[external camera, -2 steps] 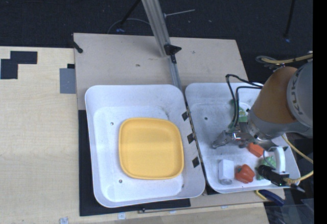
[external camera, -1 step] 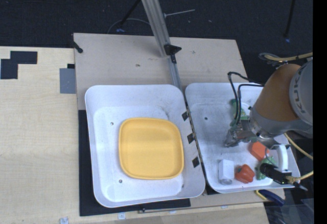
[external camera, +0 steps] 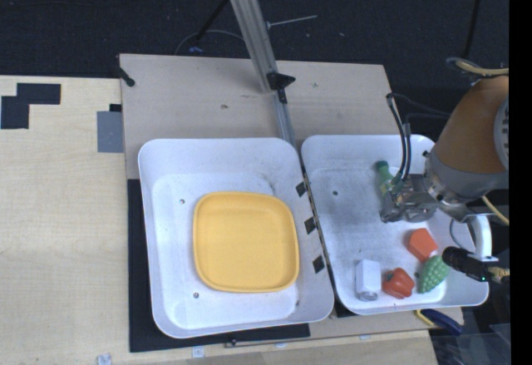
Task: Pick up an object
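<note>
the two bins are white: the left bin point(external camera: 158, 189) and the right bin point(external camera: 349, 164). a yellow plate point(external camera: 246, 240) lies in the left bin. in the right bin are an orange block point(external camera: 421, 243), a red toy point(external camera: 400, 282), a bumpy green toy point(external camera: 432, 273), a small white and grey thing point(external camera: 367, 278) and a green thing point(external camera: 382, 175). the arm point(external camera: 474, 139) is grey with an orange band. the claw point(external camera: 399, 207) is silver grey. the tabletop point(external camera: 199, 101) is light tan wood. the floor point(external camera: 100, 14) behind is black.

High slanted view over both bins point(external camera: 158, 189)
</note>
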`<state>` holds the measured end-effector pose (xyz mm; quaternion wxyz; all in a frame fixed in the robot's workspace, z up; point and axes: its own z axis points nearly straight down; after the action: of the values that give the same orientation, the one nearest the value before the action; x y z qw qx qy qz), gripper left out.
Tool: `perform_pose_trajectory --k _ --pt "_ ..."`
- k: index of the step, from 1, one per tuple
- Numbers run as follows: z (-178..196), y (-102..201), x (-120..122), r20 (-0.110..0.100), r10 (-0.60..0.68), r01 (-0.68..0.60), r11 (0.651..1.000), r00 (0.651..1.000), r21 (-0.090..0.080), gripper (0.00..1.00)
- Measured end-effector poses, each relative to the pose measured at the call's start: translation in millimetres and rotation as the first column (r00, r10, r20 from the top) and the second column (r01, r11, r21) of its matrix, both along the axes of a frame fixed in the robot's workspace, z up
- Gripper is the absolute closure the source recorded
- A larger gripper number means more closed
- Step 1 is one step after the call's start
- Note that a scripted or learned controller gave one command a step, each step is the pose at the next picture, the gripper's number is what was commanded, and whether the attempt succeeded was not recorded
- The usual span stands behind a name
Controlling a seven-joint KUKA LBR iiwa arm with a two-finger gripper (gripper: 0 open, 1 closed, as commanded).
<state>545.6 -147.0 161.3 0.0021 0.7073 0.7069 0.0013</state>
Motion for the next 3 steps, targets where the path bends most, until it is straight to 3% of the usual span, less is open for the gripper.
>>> perform_pose_trajectory --k 3 --pt "136 -3 -4 -0.002 0.0 0.0 1.0 1.0 0.0 1.0"
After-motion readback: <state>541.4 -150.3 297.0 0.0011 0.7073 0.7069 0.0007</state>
